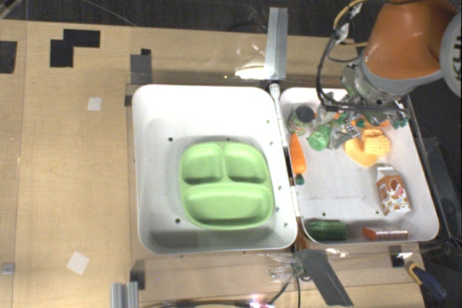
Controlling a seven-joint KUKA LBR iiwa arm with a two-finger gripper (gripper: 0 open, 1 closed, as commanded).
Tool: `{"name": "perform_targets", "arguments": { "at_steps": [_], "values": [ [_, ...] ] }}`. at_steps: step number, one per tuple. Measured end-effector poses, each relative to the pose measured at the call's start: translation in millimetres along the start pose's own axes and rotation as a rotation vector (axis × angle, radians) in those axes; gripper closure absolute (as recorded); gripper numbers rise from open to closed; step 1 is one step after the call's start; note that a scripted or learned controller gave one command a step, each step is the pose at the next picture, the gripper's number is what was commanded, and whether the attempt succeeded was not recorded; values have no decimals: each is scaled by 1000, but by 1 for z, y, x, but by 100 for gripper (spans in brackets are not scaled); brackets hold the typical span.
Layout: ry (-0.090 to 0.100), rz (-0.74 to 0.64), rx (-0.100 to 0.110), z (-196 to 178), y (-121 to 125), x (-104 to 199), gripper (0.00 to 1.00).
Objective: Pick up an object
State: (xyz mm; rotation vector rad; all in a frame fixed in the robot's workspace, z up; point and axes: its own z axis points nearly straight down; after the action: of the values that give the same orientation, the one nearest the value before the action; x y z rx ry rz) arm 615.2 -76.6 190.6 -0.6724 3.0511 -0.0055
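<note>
My gripper [355,119] hangs low over the back of the right bin [426,216], under the arm's orange band [404,36]. It sits directly above a cluster of items: a green toy [318,138] to its left and a yellow object [367,147] just below it. An orange carrot [297,154] lies along the bin's left wall. A dark round piece [304,114] rests in the back left corner. The gripper's tip is lost among the clutter.
A brown and white packet [392,193] lies at the right of the bin, with a dark green cucumber [325,229] and a small red stick [385,233] along the front wall. The left bin [151,119] holds a green divided plate [227,184].
</note>
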Motion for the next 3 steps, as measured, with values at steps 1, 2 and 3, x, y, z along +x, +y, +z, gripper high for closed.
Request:
{"name": "perform_targets", "arguments": {
  "at_steps": [1, 2, 3],
  "values": [
    [4, -8, -3, -9, -35, -46, 100],
    [-8, -8, 1, -23, -35, -49, 100],
    [-19, -7, 4, -37, -35, -52, 100]
  ]
}}
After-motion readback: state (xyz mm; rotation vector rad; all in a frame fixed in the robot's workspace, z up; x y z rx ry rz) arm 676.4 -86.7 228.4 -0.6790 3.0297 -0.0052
